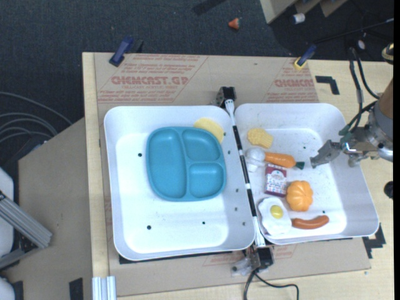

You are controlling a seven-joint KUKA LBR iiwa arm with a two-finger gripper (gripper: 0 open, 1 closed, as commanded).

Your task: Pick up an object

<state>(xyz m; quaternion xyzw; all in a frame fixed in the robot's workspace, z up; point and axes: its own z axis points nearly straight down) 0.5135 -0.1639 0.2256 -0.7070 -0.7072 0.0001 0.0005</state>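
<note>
Half-hidden yellow piece (210, 127) behind blue tray (185, 163); hand (322, 154) indistinct.

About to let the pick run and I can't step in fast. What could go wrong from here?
The gripper hovers over bare bin floor, apart from every item, so closing here would probably catch nothing. The toys crowd together: the carrot, red packet and orange pumpkin lie close, so a descent could nudge a neighbour or pinch two. The sausage and fried egg lie flat, likely hard to grip.

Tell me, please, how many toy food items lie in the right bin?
6: corn piece at the far left, carrot beneath it, red packet, orange pumpkin, fried egg, sausage nearest. Others may be hidden.
</note>
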